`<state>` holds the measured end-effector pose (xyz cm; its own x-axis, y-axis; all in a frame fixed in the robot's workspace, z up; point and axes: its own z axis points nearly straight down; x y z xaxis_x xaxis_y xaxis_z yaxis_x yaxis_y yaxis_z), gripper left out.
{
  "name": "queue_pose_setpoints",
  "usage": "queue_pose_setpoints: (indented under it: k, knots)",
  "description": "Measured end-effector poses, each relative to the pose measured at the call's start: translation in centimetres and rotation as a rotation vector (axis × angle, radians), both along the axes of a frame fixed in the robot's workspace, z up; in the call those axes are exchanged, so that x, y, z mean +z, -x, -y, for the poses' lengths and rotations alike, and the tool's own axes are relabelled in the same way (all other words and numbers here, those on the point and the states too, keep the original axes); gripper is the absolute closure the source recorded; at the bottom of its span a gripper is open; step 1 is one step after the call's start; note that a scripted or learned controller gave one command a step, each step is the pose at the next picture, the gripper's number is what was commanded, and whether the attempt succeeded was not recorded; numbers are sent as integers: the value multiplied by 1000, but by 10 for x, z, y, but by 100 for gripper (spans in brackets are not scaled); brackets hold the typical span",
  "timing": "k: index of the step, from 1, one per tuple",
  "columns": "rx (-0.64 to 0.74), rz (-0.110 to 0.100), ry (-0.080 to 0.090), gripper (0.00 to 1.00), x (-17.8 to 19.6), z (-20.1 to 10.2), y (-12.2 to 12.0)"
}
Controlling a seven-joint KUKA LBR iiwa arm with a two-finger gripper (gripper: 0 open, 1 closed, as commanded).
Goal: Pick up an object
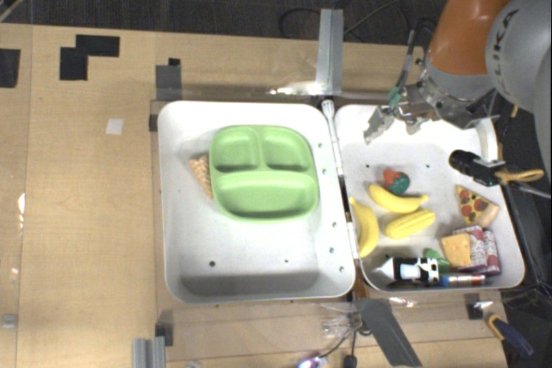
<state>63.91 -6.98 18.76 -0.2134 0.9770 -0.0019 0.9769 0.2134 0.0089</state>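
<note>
the jaws (390, 118) hang spread and empty over the right bin's (435, 144) far left corner; the bananas (392, 215) lie nearer, well apart. the wrist hides the bin's far rim.

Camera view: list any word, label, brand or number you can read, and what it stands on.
"KU": dark letters, cut by the frame edge, on the grey arm housing beside the orange band.
Pink printed packet in the right white bin: print too blurred to read.
Black-and-white bottle lying along that bin's front wall: label too small to read.
</note>
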Motion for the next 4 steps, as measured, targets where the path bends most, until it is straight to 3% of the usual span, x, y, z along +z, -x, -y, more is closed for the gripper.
queue_pose_setpoints:
  k: [1, 2, 3, 4]
  knots:
    - [181, -1, 1, 0, -91, 21, 11]
    - [180, 7, 1, 100, -78, 20, 9]
    - [180, 6, 1, 0, -79, 20, 9]
    - [324, 7, 4, 0, -96, 41, 33]
